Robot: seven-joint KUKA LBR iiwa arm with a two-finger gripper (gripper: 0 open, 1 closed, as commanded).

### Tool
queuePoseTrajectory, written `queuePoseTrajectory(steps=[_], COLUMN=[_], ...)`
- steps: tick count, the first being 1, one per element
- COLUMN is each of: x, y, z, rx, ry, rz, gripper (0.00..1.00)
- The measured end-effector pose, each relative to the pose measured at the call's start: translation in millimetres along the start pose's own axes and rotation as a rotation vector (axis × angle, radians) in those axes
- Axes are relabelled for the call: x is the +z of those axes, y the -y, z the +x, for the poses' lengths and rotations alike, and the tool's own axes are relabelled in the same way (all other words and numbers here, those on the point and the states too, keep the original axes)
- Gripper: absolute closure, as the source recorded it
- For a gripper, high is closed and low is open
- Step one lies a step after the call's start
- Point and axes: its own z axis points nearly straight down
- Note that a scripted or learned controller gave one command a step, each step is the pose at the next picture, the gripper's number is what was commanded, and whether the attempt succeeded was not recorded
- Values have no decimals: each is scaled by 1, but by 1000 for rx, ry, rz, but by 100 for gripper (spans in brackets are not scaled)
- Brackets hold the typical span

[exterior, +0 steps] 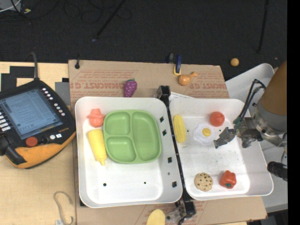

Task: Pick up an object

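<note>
The gripper (224,138) hangs over the right bin (262,184), near the bin's middle, and nothing is seen between its fingers; whether they are spread or pressed together cannot be told. Nearest to it, just to its left, lies the fried egg (205,133). The red tomato (216,118) sits just above and slightly left of the gripper. The corn cob (179,128) lies farther left, against the bin's left wall. Below the gripper, toward the near edge, rest the red pepper (228,179) and, to the left of that, the cookie (203,182).

Well to the left of the gripper, the left bin (122,191) contains a green divided plate (131,137), a yellow bottle (97,146) beside the plate, and a pink item (95,117) above the bottle.
</note>
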Motion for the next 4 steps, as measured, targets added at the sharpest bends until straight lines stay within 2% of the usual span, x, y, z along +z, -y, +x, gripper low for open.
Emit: queuePoseTrajectory(steps=[1,2,3,4], x=[-6,59,118,151], y=[-2,1,10,10], z=[0,1,6,8], rx=[-2,-3,-3,-3], ry=[2,0,-1,1], rz=[-12,-4,-5,-10], gripper=[0,0,0,0])
